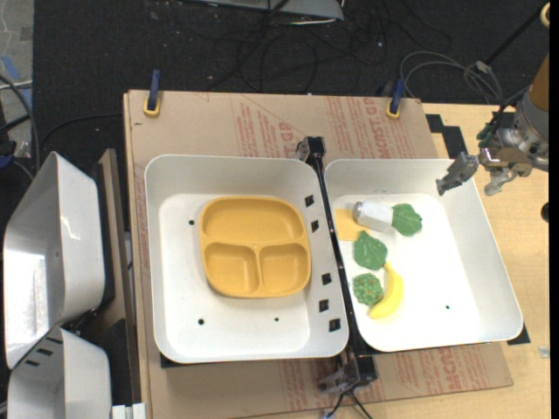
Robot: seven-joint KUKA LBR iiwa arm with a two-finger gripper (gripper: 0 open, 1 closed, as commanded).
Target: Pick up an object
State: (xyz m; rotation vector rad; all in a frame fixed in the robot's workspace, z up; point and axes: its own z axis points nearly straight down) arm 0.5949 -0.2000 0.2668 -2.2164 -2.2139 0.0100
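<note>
The cluster I can pick from lies in the right bin (489, 269), well down and to the left of my gripper (472, 175): a white cylinder (374, 216) touching a green piece (406, 220), a second green piece (369, 250) just below them, and a third green piece (368, 288) resting against a yellow banana (389, 295). My gripper hangs above the bin's upper right rim, fingers spread apart and holding nothing. The banana looks like my best bet, since its lower end curves clear of the greenery; I should travel left and toward the near edge, line my fingers across its narrow width, then descend straight so I don't nudge its neighbour. The left bin (166, 234), farther left still, holds a yellow divided tray (256, 244) I can ignore.
</note>
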